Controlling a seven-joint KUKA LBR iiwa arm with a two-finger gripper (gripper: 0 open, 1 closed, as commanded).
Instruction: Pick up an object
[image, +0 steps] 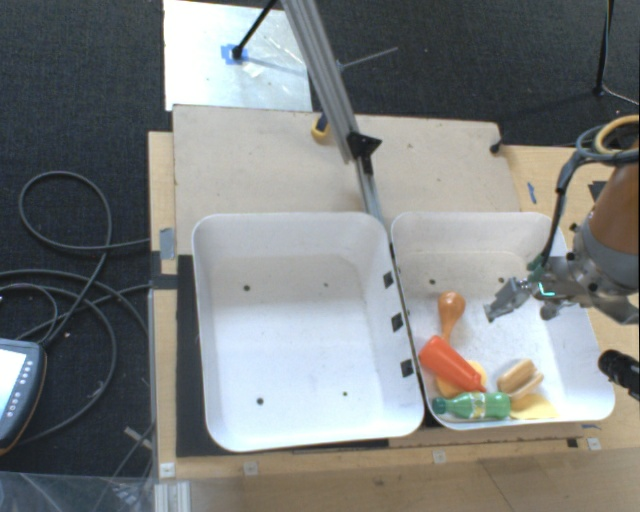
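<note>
The pincer (522, 301), fingers spread and gripping nothing, hangs over the right bin (480, 240), just right of the orange carrot (451, 310).

arm (612, 235): grey body | orange band | yellow-grey cables | claw (507, 300): grey metal

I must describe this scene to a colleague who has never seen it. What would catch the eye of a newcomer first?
Probably the bright toy food heaped in the near corner of the right bin: an orange carrot, a green bottle, a hot dog bun and a small orange pin. Next, the arm's hand hangs above that bin, apart from the pile. The left bin shows plain white beside it.
</note>
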